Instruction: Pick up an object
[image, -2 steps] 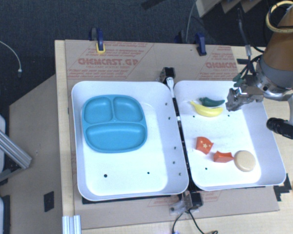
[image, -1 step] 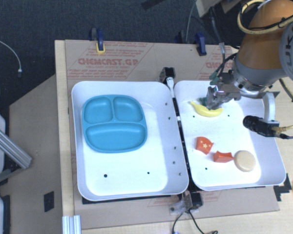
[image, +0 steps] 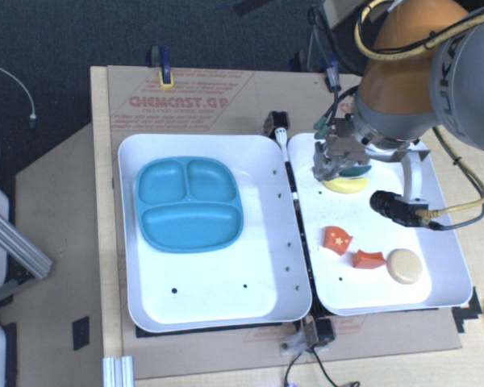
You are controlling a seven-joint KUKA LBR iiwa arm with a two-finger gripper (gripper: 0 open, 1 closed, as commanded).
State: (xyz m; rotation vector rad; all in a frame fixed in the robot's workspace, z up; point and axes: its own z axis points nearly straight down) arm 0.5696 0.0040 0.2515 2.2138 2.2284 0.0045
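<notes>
My gripper (image: 332, 166) hangs over the back part of the right bin (image: 444, 293), right above a yellow banana-shaped piece (image: 346, 185) with a teal piece (image: 356, 168) just behind it. The fingers point down at these two pieces. Nearer the front of the same bin lie a red-orange piece with a star (image: 336, 239), a red piece (image: 369, 258) and a beige round piece (image: 404, 265).
The left bin (image: 137, 297) holds a blue divided plate (image: 190, 203) in its back left half. A black clamp (image: 276, 124) sits at the back between the bins. The arm's orange band and grey body loom over the right bin's back right.
</notes>
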